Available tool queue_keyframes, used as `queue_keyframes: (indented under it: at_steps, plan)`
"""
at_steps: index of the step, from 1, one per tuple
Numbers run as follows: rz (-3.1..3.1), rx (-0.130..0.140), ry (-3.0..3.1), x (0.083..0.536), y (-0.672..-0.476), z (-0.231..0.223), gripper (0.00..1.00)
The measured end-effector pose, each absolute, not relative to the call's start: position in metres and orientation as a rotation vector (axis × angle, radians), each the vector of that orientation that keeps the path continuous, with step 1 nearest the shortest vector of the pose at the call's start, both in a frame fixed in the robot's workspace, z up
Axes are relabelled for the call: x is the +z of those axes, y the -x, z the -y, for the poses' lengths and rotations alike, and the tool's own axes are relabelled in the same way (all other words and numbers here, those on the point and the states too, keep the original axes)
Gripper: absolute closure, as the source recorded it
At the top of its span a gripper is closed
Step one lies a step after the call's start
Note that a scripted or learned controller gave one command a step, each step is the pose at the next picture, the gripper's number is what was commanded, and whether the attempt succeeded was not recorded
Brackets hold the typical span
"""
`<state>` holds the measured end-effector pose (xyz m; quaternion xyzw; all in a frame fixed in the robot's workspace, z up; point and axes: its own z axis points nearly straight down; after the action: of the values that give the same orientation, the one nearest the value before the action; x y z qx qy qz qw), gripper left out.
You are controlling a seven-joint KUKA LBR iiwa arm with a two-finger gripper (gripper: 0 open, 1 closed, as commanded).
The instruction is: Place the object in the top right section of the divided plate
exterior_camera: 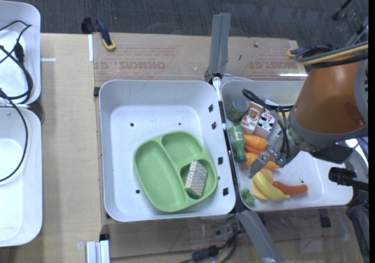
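Note:
The green divided plate [153,169] lies in the left white bin [117,139]. A small patterned box [196,178] rests in the plate's lower right section; the section above it [180,146] holds nothing. My gripper [267,162] is low in the right bin [328,197], with its fingers apart over the toy food. It hangs just above a yellow banana [268,188] and beside an orange carrot [255,141]. I see nothing held between the fingers.
The right bin also holds a green bottle [237,142], a red chili [290,187], a small orange-and-white carton [253,116], a grey can [238,107] and a green piece [247,198]. A grey divider post [220,45] stands between the bins.

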<state>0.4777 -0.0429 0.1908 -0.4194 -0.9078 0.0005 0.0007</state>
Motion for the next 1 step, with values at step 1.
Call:
queue_keyframes:
  at_steps: [1]
  plan:
    - [2.911,0.002,1.178,0.1908,-0.4798,0.0192,0.00]
